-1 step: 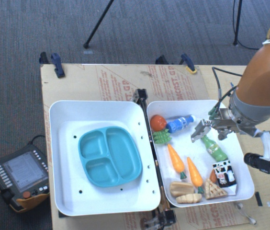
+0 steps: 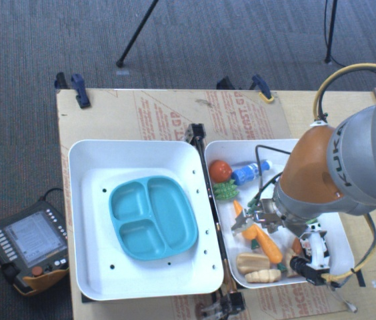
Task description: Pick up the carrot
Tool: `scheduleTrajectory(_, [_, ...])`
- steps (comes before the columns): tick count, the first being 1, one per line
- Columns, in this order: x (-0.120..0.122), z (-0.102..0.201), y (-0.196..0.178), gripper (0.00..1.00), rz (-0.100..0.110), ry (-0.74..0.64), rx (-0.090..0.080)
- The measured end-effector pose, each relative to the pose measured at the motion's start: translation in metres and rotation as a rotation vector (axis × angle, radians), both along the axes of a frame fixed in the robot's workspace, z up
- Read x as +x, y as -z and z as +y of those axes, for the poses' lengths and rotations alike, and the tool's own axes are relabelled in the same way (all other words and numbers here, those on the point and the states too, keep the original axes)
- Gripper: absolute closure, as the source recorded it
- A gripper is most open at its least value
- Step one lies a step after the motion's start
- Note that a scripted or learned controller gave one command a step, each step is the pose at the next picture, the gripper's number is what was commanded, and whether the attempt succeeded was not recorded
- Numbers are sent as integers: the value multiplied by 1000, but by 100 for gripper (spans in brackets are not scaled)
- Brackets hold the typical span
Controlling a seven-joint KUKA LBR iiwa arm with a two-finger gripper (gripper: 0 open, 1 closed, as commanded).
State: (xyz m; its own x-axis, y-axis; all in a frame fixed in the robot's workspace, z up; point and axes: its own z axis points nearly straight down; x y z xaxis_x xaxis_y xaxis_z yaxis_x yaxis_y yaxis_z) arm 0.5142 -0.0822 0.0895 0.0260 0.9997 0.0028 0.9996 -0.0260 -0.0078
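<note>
Carrot (image 2: 267, 243), orange and tapered, lies slantwise in the right bin (image 2: 283, 147), tip toward five o'clock. The gripper (image 2: 249, 223) hovers at its upper end, fingers spread and holding nothing. A pale bread piece (image 2: 255, 264) crowds it at six o'clock (green toy (image 2: 226, 191) at eleven).

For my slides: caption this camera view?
End effector poised over the carrot in the right bin; blue plate in the left.

Grey ribbed carpet (image 2: 175, 32) surrounds the cardboard-topped bench (image 2: 148, 112), with thin black stand legs (image 2: 141, 25) crossing it.
</note>
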Motion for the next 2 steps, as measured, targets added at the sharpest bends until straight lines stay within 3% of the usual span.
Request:
scheduleTrajectory(1, [1, 0, -10, 100, 0, 4, 1])
scheduleTrajectory(2, [35, 42, -98, 100, -2, 606, -5])
